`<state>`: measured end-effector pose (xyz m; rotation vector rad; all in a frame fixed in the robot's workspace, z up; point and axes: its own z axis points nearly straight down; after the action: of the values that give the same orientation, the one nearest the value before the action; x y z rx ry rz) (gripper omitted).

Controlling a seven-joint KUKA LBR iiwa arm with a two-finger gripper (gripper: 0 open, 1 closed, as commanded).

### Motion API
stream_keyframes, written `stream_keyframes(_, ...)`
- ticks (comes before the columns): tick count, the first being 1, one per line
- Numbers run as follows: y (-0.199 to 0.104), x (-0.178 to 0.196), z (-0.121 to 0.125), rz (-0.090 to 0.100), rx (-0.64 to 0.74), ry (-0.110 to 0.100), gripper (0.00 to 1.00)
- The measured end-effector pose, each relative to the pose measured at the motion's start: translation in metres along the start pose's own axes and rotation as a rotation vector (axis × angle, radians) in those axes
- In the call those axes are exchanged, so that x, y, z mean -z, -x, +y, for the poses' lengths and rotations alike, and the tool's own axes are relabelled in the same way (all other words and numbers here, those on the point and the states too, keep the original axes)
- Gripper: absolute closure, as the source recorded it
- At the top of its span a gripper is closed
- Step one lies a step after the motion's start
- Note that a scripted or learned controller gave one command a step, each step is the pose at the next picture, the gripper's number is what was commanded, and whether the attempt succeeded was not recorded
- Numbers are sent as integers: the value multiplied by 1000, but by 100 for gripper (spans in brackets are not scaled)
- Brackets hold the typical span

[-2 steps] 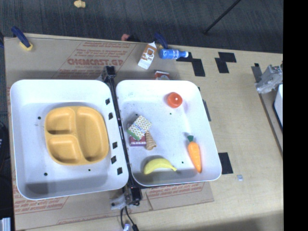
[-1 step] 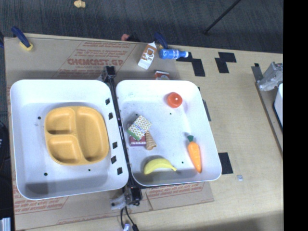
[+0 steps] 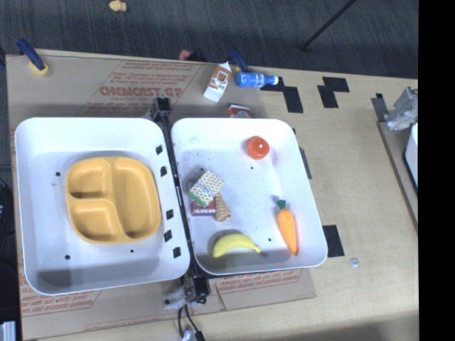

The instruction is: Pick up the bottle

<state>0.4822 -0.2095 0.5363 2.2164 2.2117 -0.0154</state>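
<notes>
Bottle: a small blue plastic bottle (image 3: 254, 80) lies on its side on the bench behind the right bin, outside both bins, its pale cap end pointing toward the view's right.
Beside it: a white and brown carton (image 3: 217, 82) lies just to its left, tilted, and a blue clamp (image 3: 237, 59) sits just behind the two, touching or nearly so; I cannot tell which.
Just in front: a small red and white packet (image 3: 239, 109) rests between the bottle and the back rim of the right white bin (image 3: 302, 169).
Claw: I cannot tell whether it is spread or pressed together, and nothing is seen pinched.
Right bin contents: an orange-red ball (image 3: 257, 147), a patterned packet (image 3: 205, 188), a cone-shaped piece (image 3: 222, 208), a yellow banana (image 3: 234, 245) and an orange carrot (image 3: 286, 230), all well apart from the bottle.
Left bin: a yellow divided plate (image 3: 112, 198) sits in the left white bin (image 3: 35, 261).
Risk, rolling: lying flat and round, the bottle would likely roll away if touched off centre.
Risk, crowding: a descent slightly to the left would probably meet the carton or clamp instead.
Risk, wrong target: a program searching the bins may well close on the toys there.
Risk, rim: a low approach across the right bin could catch its back edge.
</notes>
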Motion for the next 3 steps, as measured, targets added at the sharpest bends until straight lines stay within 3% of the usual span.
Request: stream_keyframes(3, -1, 32, 2, -4, 15, 3, 100)
